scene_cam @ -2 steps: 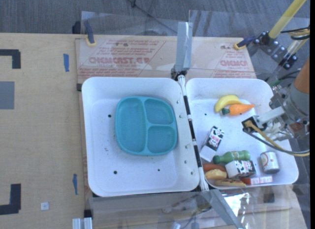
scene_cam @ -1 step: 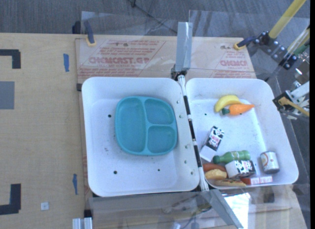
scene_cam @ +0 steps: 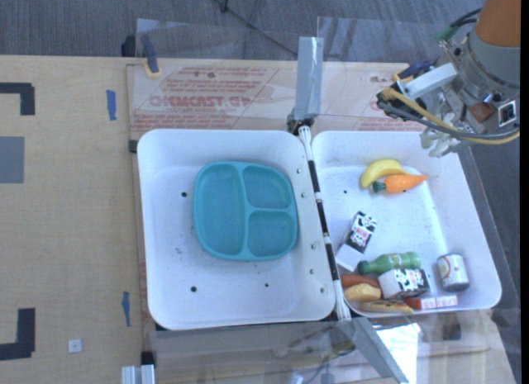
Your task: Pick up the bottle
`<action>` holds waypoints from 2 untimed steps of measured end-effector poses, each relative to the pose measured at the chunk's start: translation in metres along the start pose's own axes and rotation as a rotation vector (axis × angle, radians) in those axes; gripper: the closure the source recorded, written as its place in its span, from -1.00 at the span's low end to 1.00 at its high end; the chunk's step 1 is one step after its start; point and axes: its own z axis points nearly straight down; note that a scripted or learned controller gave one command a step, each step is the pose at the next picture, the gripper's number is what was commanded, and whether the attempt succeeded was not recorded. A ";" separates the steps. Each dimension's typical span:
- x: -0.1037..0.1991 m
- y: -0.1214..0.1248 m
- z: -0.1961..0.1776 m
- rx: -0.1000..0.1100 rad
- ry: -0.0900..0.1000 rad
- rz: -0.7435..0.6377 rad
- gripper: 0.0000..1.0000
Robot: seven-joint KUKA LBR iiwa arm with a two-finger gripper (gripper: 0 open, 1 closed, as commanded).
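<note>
Camera view: bottle [scene_cam: 388, 263] lies wedged among clutter near the bin's [scene_cam: 463, 184] front; gripper [scene_cam: 438, 139] hovers away, grip state unclear.

Grey arm [scene_cam: 496, 52] with orange band at upper right, wrist cabled, tool [scene_cam: 436, 141] pointing down-left

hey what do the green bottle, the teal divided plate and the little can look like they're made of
Green bottle: likely glossy plastic, from its bright highlights and moulded shape.
Teal divided plate: probably matte moulded plastic, with even colour and soft rounded ridges.
Small can: looks like metal with a printed label, given its silvery rim, though it could be a toy.
</note>
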 end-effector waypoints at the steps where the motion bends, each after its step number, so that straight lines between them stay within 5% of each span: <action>1: -0.033 0.006 0.044 0.003 -0.002 -0.020 1.00; 2: 0.094 -0.026 -0.074 0.000 0.002 -0.001 1.00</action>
